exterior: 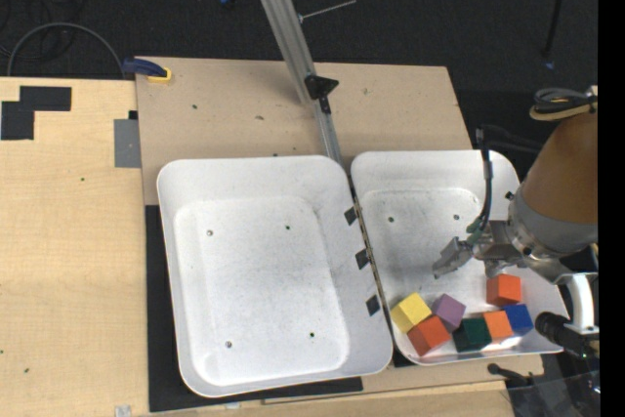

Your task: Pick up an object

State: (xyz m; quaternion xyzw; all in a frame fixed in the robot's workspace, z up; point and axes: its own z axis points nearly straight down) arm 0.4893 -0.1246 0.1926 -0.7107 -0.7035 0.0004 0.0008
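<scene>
The arm [566, 186] was cut off by the right side of the picture, so only its orange band and a grey part below it were seen. The arm covered the right wall of the right bin [420, 173]. The gripper [457, 256] was small and grey against the white floor, and it was not possible to tell if its fingers stood open or closed. The blue block [520, 317] was partly hidden behind the orange block [498, 324]. The green block [473, 334] lay against the bin's front rim, with its lower side hidden.
</scene>
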